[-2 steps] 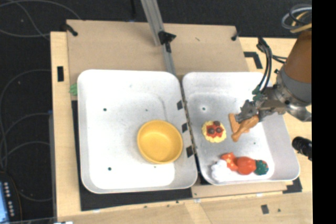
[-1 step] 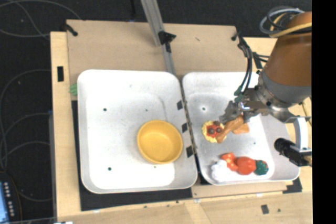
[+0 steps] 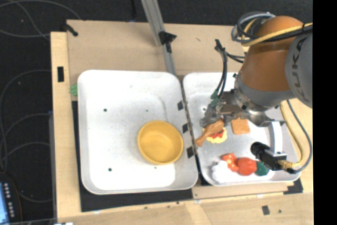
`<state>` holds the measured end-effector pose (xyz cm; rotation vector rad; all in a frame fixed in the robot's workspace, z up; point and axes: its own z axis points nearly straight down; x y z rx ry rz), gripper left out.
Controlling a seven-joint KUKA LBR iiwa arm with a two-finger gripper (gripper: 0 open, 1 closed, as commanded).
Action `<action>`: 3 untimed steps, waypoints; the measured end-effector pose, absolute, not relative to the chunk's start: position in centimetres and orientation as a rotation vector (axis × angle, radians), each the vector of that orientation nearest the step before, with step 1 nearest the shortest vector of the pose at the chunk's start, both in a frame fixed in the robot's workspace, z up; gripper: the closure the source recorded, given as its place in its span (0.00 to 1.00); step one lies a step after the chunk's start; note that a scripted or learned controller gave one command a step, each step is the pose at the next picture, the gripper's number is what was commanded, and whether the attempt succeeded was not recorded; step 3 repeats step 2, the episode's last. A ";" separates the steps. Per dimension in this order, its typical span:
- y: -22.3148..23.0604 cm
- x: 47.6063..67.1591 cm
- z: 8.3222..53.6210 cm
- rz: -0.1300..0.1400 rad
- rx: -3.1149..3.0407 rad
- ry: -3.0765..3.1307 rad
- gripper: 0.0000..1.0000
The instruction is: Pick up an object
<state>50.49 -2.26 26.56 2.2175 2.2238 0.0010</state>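
The right bin (image 3: 200, 87) holds a handful of small toys. A long tan-orange piece (image 3: 207, 131) lies along its left side, touching a yellow piece (image 3: 218, 137). An orange block (image 3: 240, 126) sits just to their right. Near the front lie a red round toy (image 3: 245, 166), a small orange-red piece (image 3: 228, 157), a white lump (image 3: 218, 172) and a green bit (image 3: 262, 169). My gripper (image 3: 215, 116) hangs low over the tan-orange piece, right at its upper end. I cannot make out contact between them.
In the left bin (image 3: 105, 97) a yellow bowl (image 3: 160, 142) stands near the divider. A slanted metal rail (image 3: 152, 13) rises behind the bins. A black cable fitting (image 3: 263, 153) hangs over the right bin's front right.
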 end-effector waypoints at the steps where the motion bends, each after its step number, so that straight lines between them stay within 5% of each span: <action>1: 2.6 51.5 25.1 -0.002 2.220 2.225 1.00; 2: 7.2 52.2 25.7 0.000 2.218 2.226 1.00; 3: 7.2 52.2 25.7 0.000 2.218 2.226 1.00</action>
